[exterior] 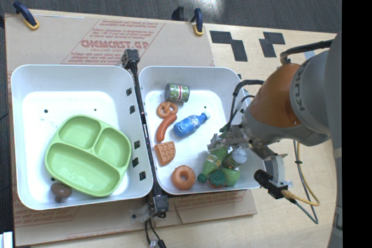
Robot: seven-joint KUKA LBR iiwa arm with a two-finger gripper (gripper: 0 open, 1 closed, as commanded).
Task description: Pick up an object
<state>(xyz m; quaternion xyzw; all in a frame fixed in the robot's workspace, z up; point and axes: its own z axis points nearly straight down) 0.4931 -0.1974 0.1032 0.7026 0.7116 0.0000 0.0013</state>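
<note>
Gripper is down in the right bin over a green toy cluster directly below it, blue bottle just to its left; can't tell finger opening or any hold.

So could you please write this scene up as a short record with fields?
arm: reaches in from the right, over the right bin
gripper: low in that bin's near right corner, among the green items
right bin, other contents: can, pretzel, sausage, blue bottle, waffle, donut
left bin: green tray, small brown item
</note>
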